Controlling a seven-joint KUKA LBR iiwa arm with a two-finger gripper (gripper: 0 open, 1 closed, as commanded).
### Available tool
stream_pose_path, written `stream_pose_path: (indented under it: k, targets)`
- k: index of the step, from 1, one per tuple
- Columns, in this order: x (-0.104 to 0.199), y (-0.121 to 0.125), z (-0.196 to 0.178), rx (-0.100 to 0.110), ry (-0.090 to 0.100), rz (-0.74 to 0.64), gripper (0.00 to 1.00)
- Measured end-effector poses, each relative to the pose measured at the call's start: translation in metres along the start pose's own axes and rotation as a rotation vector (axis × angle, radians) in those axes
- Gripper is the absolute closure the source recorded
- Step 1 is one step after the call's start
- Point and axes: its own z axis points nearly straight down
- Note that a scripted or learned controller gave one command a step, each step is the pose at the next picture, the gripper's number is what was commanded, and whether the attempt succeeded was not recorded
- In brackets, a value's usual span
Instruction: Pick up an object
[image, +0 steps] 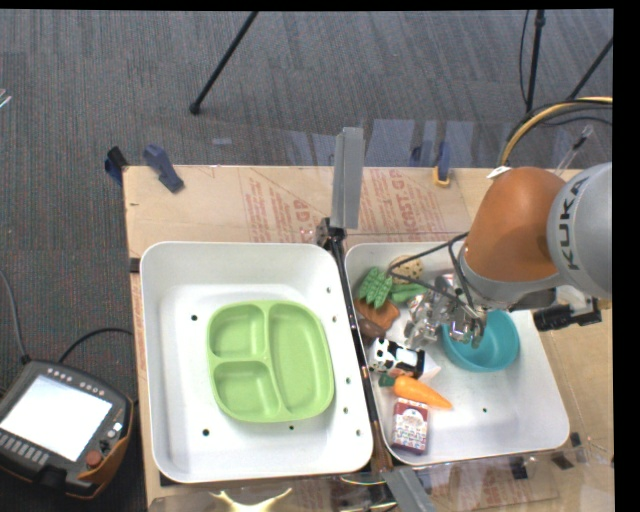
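My gripper (437, 322) hangs low in the right bin (540, 420), just left of a teal bowl (488, 345). Right beside it to the left lie a black-and-white toy cow (397, 356), an orange carrot (422, 392), a brown piece (378, 315) and green toy items (378, 287). A small red-and-white box (411, 425) rests near the bin's front. Nothing shows between the fingers.
The left bin (170, 300) holds a green divided plate (270, 360). A metal post (347, 190) rises behind the wall between the bins. A teach pendant (55, 420) lies on the floor at lower left. The arm's orange band (515, 240) looms over the right bin's back.
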Motion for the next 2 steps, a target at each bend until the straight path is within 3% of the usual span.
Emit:
stream_pose_path:
  k: [1, 2]
  targets:
    - [0.001, -0.001, 0.002, 0.001, 0.002, 0.001, 0.0]
    - [0.04, -0.043, 0.007, -0.009, -0.037, 0.055, 0.0]
